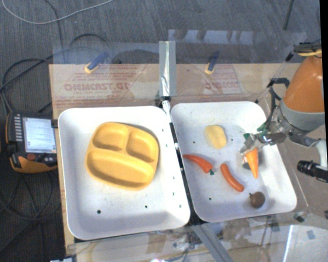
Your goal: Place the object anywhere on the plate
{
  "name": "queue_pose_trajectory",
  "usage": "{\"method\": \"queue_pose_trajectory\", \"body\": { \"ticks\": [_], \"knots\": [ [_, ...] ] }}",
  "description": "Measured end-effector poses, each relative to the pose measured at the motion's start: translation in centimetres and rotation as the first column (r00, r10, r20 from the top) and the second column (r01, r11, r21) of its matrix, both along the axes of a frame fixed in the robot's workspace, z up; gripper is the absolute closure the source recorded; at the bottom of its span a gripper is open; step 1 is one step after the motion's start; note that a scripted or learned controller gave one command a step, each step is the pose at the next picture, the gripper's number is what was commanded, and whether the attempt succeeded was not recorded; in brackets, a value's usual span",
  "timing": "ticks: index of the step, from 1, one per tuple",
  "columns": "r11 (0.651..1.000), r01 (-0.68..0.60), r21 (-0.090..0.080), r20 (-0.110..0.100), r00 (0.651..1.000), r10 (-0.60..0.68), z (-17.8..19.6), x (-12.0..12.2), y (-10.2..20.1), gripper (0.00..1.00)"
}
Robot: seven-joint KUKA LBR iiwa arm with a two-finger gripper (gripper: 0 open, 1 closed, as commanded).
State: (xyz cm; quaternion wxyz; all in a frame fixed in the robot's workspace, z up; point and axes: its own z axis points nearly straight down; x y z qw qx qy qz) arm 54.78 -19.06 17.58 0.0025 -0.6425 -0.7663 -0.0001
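A yellow plate (122, 154) with three compartments lies in the left bin (80, 214). In the right bin (277, 201), near its right wall, my gripper (254, 145) is shut on the wide end of an orange carrot (254, 163). The carrot points down toward the bin's front, and its tip is close to the bin floor. The arm's orange band (307, 84) sits above and to the right of the gripper. The plate is far to the left of the gripper, across the divide between the bins.
The right bin also holds a pale yellow lump (215, 136), a red chili pepper (198, 162), an orange-red sausage (231, 177) and a brown ball (257, 199). A handheld pendant (33, 141) with cables lies left of the bench.
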Motion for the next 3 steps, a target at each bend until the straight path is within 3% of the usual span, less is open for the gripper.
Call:
{"method": "queue_pose_trajectory", "body": {
  "ticks": [1, 2, 3],
  "knots": [
    [0.999, 0.041, -0.003, -0.002, 0.999, -0.041, 2.7, 4.2, 7.0, 1.0],
    [0.999, 0.032, -0.005, -0.004, 0.999, -0.032, 0.4, 5.8, 14.2, 1.0],
    [0.985, -0.175, -0.003, -0.003, 0.985, 0.175, 0.4, 4.8, 25.9, 1.0]
  ]
}}
